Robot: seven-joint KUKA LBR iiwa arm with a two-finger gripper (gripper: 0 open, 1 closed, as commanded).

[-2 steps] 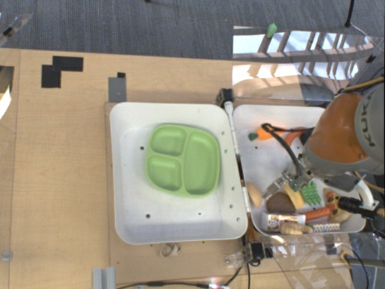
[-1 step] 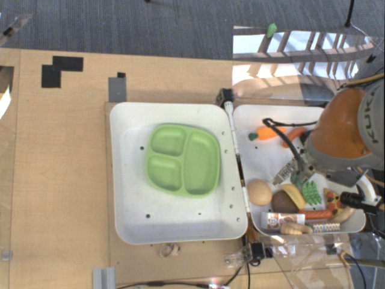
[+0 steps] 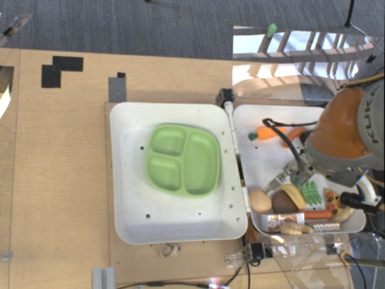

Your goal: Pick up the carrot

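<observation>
Jaws: spread, nothing seen held between them.
Gripper (image 3: 281,181): low in the right bin (image 3: 255,155), at 7 o'clock from the wrist.
Carrot (image 3: 278,133): at 12 o'clock from the gripper, apart from it, near the bin's far wall.
Clutter (image 3: 289,200): just beside the gripper at 5 o'clock.
Risk: clutter could be gripped instead if the jaws are shut here; the cable over the carrot could be snagged.

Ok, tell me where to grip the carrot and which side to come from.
Grip the carrot across its orange middle, coming straight down from above. It lies flat, pointing left-right in the right bin, green top to the left. A black cable crosses near its middle and the arm covers its right end, so probably take it just left of the cable.
</observation>
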